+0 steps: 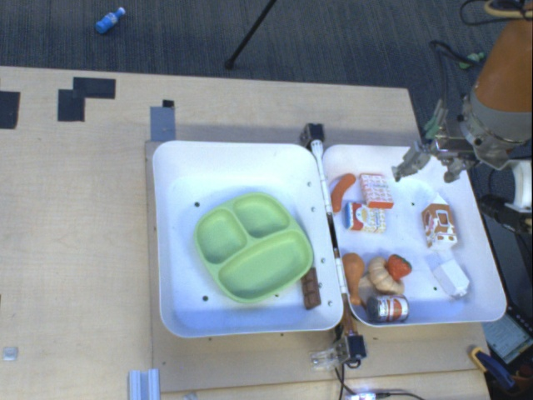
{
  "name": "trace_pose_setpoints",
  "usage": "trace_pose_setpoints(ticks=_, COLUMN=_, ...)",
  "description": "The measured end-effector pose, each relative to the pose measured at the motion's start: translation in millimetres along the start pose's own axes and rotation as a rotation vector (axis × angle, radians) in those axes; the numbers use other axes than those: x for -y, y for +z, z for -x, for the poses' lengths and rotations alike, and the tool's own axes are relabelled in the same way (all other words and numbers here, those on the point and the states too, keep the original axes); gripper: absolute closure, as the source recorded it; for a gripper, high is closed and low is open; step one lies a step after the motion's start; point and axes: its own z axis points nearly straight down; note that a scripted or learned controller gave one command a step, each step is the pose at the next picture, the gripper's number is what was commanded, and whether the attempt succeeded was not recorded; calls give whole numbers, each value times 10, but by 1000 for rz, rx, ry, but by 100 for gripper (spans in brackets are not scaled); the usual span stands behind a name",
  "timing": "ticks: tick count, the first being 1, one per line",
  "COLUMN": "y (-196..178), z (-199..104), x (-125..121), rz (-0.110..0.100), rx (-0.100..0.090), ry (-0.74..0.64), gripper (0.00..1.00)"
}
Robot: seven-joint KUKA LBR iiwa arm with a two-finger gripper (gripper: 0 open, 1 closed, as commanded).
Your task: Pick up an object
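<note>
Left bin (166, 223): green divided plate (254, 246), brown bar (311, 291) at its right. Right bin (491, 294): sausage (341, 190), cartons (376, 192), can (386, 309); labels are illegible. Gripper (430, 163) is held above the bin's far right corner, fingers spread, nothing gripped; arm (504, 73) is entered from right.

The right bin (491, 294) is crowded along its left side: a sausage (341, 191), two cartons (375, 190), a carrot (353, 275), a strawberry (399, 266) and a can (386, 309) sit close together. Bare floor lies mid-bin, between these and a brown box (438, 224) and white block (450, 277). The left bin (179, 182) has open margins around the green plate (254, 246).
</note>
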Motion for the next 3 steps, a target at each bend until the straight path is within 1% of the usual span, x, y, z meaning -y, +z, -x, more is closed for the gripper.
trace_pose_setpoints(ticks=1, y=832, z=-226, x=-331, rz=-2, rx=0, ry=-1, gripper=0)
trace_pose_setpoints(ticks=2, y=1757, z=-197, x=-431, rz=1, rx=0, ry=3, gripper=0)
trace_pose_setpoints(ticks=3, y=1651, z=-206, x=-441, rz=3, rx=0, ry=1, gripper=100)
